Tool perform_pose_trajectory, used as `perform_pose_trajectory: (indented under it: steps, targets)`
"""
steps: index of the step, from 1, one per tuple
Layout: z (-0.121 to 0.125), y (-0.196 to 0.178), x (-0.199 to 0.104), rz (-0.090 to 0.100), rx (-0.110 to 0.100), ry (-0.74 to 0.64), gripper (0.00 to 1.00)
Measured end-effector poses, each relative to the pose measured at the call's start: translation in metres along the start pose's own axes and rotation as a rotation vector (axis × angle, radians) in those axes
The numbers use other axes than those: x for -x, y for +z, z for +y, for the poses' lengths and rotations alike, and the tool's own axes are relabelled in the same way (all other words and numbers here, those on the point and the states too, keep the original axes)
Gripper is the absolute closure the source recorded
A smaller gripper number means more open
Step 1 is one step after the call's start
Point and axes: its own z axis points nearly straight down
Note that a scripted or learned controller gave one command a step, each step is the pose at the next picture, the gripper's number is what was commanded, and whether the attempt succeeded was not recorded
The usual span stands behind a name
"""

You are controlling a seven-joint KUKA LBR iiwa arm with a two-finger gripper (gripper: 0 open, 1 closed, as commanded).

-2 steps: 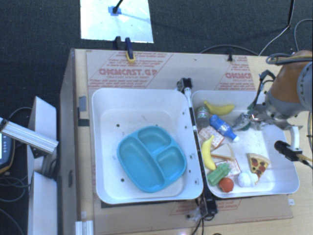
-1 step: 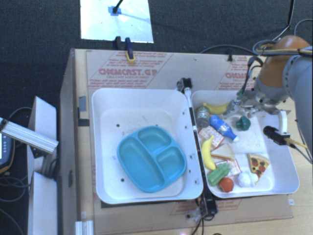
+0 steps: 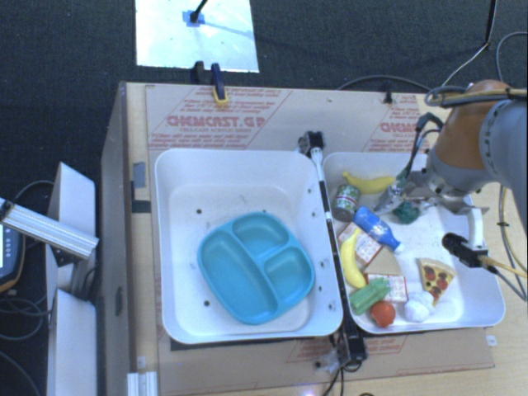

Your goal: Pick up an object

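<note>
Two bins share the counter [image 3: 247, 110]. Nearest in the right bin [image 3: 487, 304]: tomato [image 3: 382, 313], white ball [image 3: 418, 308], pizza slice [image 3: 435, 277]. Mid-bin: banana [image 3: 351, 258], blue bottle [image 3: 376, 228]. Farther: can [image 3: 346, 198], second banana [image 3: 369, 181]. Jaws [image 3: 402, 200] rest over a dark-green object [image 3: 407, 213]; their state cannot be told. Left bin [image 3: 181, 180] holds a blue tray [image 3: 256, 266].

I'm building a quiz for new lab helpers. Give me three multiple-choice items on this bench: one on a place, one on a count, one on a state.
1. Where does the blue divided plate lie?
A. left bin
B. right bin
C. on the floor

2. How many bananas show?
A. none
B. two
C. five

3. How does the blue bottle rest?
A. upright
B. on its side
C. on the plate

Answers:
1 A, it sits in the left bin.
2 B, one banana by the far wall, another banana along the divider.
3 B, it lies flat among the toys.
</note>
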Motion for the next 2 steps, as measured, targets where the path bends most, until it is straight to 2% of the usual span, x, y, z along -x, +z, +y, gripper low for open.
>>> perform_pose_trajectory:
  steps: [1,2]
  targets:
    - [0.045,0.003,0.016,0.004,-0.023,-0.005,0.00]
    - [0.009,0.000,-0.012,0.001,0.000,-0.001,0.00]
